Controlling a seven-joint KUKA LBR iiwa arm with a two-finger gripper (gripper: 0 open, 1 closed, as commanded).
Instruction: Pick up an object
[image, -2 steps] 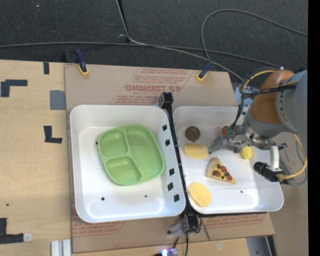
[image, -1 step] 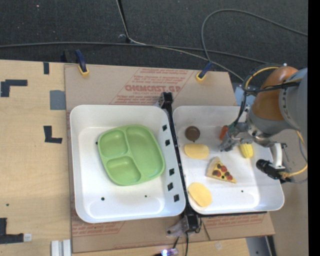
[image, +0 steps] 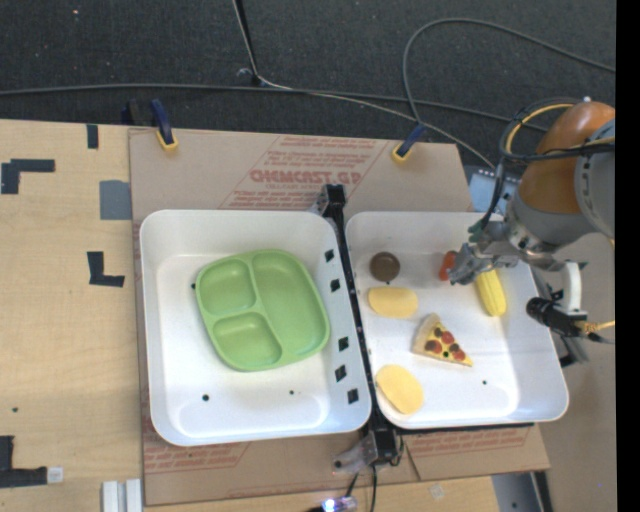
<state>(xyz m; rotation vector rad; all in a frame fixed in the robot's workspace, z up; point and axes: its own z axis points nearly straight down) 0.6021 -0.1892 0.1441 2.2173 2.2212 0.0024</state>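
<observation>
The gripper (image: 468, 262), finger state impossible to tell, hovers at the small red toy's (image: 448, 265) three o'clock; the crowding yellow plastic corn cob (image: 490, 292) risks a glancing miss.

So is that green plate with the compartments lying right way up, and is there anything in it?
Right way up and empty: the green plate lies flat in the left bin, its three hollows facing up and showing bare green.

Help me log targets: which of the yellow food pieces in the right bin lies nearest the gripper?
The corn cob, just below the gripper. The two pale yellow pieces lie farther left.
</observation>
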